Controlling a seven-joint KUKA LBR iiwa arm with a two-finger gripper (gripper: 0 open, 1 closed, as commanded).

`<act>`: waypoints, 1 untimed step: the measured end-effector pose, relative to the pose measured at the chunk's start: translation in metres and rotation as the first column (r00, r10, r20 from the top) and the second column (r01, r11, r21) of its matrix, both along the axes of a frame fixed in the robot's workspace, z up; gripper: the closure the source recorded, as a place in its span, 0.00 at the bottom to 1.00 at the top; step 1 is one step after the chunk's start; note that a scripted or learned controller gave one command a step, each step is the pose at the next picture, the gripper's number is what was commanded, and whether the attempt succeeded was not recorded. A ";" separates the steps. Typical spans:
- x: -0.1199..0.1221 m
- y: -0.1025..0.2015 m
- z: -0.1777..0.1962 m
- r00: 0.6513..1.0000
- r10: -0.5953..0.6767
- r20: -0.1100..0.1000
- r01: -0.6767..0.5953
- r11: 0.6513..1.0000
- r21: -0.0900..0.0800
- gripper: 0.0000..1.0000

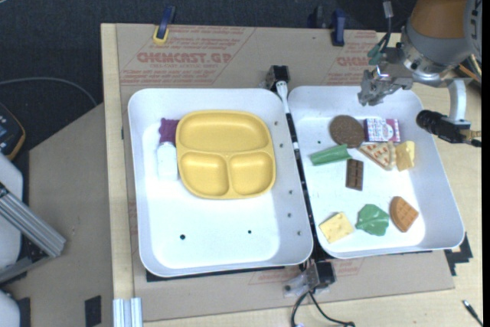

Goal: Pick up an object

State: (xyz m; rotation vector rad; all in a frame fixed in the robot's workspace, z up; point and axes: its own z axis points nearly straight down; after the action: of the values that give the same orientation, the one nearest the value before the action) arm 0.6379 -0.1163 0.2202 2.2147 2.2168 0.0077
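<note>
Two-finger gripper (373, 93) was seen over the far edge of the right-hand shallow white bin (444, 188), nothing between its fingers — open or shut could not be told. Nearest object — round brown cookie-like disc (347, 130) — lay just toward the camera and slightly left.

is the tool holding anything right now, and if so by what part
Nothing is held. The tool hangs above the far edge of the right bin, with nothing between its fingers; the brown round piece lies in the bin below.
</note>
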 end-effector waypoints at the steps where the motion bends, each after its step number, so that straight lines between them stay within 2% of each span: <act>1: 0.023 0.049 0.005 1.000 0.005 -0.004 -0.005 1.000 0.003 1.00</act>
State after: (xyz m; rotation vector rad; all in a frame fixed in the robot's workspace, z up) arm 0.6614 -0.0669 0.2247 2.2125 2.2257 0.0071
